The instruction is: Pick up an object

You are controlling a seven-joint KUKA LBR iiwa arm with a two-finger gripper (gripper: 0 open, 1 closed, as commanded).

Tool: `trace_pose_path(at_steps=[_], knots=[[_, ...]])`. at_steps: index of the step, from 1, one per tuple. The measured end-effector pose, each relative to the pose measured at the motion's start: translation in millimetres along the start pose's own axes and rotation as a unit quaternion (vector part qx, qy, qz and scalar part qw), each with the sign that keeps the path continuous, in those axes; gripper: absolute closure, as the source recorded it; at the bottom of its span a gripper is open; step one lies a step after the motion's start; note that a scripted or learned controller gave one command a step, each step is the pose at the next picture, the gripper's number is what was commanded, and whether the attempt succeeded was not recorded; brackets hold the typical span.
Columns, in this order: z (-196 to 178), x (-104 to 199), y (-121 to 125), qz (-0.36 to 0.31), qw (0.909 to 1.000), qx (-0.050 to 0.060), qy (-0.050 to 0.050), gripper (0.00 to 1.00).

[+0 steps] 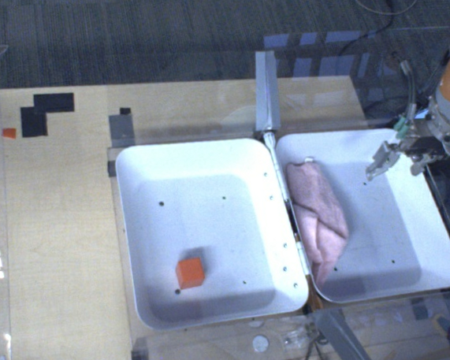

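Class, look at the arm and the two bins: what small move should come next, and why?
Probably move the gripper left and down toward the pink cloth. It hangs over the right bin holding nothing, and the cloth is the nearest thing.

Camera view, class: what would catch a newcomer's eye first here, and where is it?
The small orange block stands out, alone in the lower part of the left bin. Next comes the crumpled pink cloth, lying along the left wall of the right bin. The gripper hangs over that bin's upper right, apart from the cloth.
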State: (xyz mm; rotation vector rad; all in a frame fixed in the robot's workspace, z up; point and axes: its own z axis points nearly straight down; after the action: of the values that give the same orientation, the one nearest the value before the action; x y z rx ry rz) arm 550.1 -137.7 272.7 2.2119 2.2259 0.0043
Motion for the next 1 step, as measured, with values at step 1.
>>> trace_pose_path(at_steps=[1], knots=[[121.3,31.2,32.6,0.013,0.9999,0.001,0.0,0.0]])
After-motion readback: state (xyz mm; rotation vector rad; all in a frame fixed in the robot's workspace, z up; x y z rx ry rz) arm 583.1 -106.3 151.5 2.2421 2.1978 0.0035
